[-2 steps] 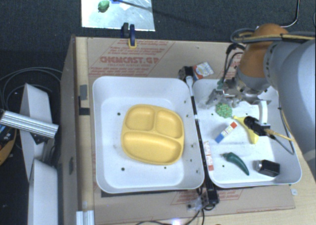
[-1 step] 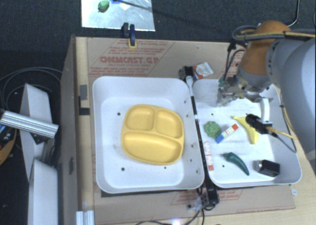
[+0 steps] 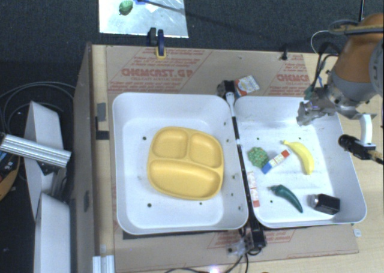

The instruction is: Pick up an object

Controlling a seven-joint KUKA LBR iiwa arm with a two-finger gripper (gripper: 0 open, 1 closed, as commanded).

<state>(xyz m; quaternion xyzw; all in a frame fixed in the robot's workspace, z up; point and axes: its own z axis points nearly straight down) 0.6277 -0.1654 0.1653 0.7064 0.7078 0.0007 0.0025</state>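
My gripper [image 3: 307,113] hangs over the far right part of the right bin [image 3: 354,206], above bare floor. A yellow banana [image 3: 302,155] lies below it in the view, a short way off and apart from it. A green leafy piece [image 3: 258,156] and a small white, red and blue stick [image 3: 276,161] lie side by side near the bin's left wall. Towards the front sit a dark green pepper [image 3: 287,196] and a black block [image 3: 327,203].
The left bin [image 3: 129,146] bears a yellow divided plate [image 3: 183,162]. A small packet [image 3: 246,84] lies on the cardboard behind the bins, at the divider. The arm [image 3: 360,56] comes in from the right, above the right bin's far corner.
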